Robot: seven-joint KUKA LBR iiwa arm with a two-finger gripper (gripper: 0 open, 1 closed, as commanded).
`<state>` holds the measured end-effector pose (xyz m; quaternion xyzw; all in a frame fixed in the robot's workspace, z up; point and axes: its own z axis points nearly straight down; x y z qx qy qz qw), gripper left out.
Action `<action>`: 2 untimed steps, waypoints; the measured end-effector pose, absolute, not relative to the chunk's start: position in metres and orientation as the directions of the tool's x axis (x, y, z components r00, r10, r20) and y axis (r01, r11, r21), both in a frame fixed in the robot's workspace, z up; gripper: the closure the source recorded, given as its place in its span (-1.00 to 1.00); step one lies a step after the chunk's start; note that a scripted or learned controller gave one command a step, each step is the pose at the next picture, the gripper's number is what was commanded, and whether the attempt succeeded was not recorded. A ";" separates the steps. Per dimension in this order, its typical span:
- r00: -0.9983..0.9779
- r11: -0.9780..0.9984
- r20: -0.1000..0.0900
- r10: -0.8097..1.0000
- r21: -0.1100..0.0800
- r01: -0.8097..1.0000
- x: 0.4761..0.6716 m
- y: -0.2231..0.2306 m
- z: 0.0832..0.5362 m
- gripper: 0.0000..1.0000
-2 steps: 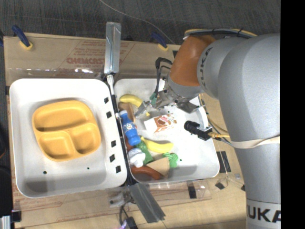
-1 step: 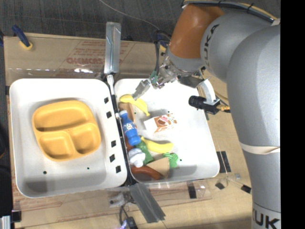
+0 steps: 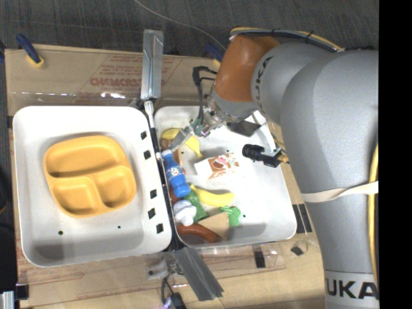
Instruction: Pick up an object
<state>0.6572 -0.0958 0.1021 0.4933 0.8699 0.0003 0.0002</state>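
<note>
Currently: gripper (image 3: 201,126), finger state not discernible, at far left of right bin (image 3: 273,201) above yellow item (image 3: 171,135); best to centre over one clear object before descending.

The right bin (image 3: 273,201) holds a loose heap of small things along its left wall. A blue bottle (image 3: 174,175) with a white label lies lengthwise against that wall. Just beside it, toward the middle of the bin, a white card (image 3: 217,167) with a red and brown picture lies flat. Below the card a yellow banana (image 3: 213,197) lies on its side, touching a green piece (image 3: 232,215) at its right end. A brown piece (image 3: 198,232) sits at the bin's near edge. At the far end, a yellow round thing (image 3: 170,135) and a yellow wedge (image 3: 192,146) lie close together.
</note>
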 end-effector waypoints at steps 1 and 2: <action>-0.516 0.516 0.002 0.856 -0.006 0.856 0.657 -0.097 0.109 1.00; -0.672 0.672 -0.001 0.741 0.000 0.741 0.658 -0.079 0.193 1.00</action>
